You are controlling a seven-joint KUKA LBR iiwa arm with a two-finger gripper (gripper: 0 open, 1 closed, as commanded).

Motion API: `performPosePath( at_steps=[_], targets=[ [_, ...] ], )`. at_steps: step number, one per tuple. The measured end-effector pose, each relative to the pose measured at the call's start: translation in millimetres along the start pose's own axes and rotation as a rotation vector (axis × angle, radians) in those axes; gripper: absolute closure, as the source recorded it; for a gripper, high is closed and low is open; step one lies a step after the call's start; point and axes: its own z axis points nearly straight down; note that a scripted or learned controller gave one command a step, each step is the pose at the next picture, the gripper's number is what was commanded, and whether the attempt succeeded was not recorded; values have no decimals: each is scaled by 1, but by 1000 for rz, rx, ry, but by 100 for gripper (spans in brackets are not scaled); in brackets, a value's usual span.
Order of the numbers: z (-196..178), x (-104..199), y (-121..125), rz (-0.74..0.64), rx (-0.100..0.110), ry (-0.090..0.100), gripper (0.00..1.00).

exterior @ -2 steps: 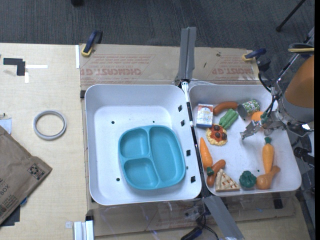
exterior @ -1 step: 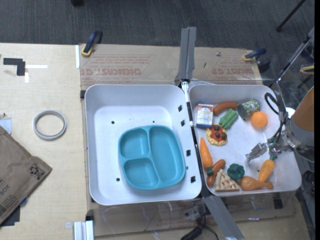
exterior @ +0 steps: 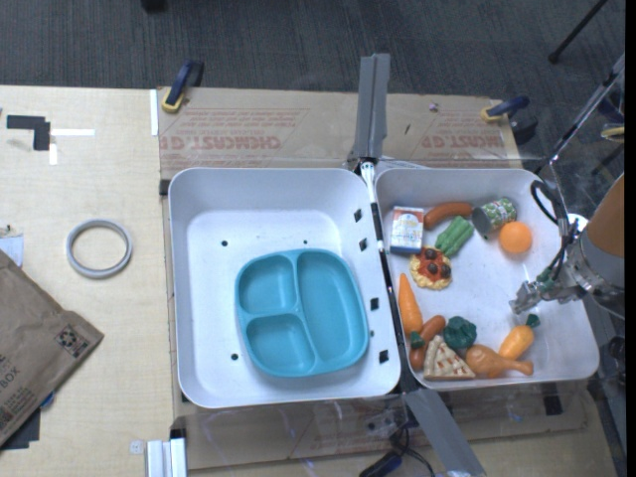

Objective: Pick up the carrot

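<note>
Carrot lies by the left wall of the right bin, tip pointing far. Gripper sits low at the bin's right side, well apart from it, just above a small orange veggie. I cannot tell its grip. Blue plate rests in the left bin.

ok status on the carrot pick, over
Two-finger gripper low at right bin's right edge, holding nothing. Long orange carrot lies untouched by left wall. Sausage touches its lower end.
</note>
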Motion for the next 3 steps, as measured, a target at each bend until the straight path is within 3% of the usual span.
performPosePath(
  at_steps=[1,2,3],
  targets=[
    [0,1,0,-2,1,2,0],
    [9,26,-18,-159,2,-1,0],
    [8,2,-22,-409,-1,-4,0]
  ],
)
